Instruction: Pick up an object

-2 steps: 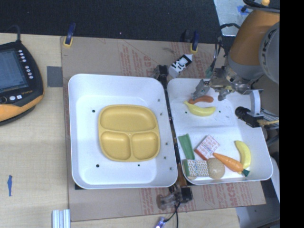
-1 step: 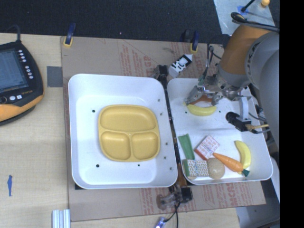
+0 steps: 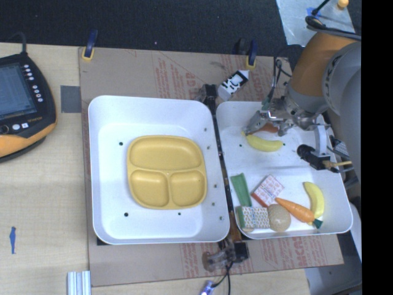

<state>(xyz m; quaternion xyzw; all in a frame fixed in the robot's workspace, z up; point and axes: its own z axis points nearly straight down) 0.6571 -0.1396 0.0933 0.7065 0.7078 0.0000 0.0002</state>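
Status: my gripper [image 3: 269, 123] hangs over the far part of the right bin [image 3: 288, 165], low above the floor. I cannot tell from this slant whether it is wide or narrow, and nothing is seen to be held.

Candidate object: a banana [image 3: 264, 143] lies flat on the bin floor just on the near side of the gripper, its long axis running left to right. I judge it the likeliest target. A small reddish patch [image 3: 268, 127] shows right under the tool; I cannot identify it.

Other contents: the near end of the same bin is crowded with a green strip [image 3: 241, 189], a red-and-white packet [image 3: 268, 190], a patterned block [image 3: 254, 217], a beige round item [image 3: 280, 219], a carrot [image 3: 295, 209] and a second banana [image 3: 315, 198]. All lie well apart from the first banana. The left bin [image 3: 110, 134] bears a yellow divided tray [image 3: 166, 171].

Assessment: the step in hand is the approach; no grasp is made yet.

Recommendations:
- Shift slightly toward the near side so the tool centres over the banana's thickest part.
- Close across its short width, not along its length.
- Descend fully to the floor, as the fruit is low and curved and may roll out of a shallow pinch.
- Lift straight up, clear of the bin's far wall.
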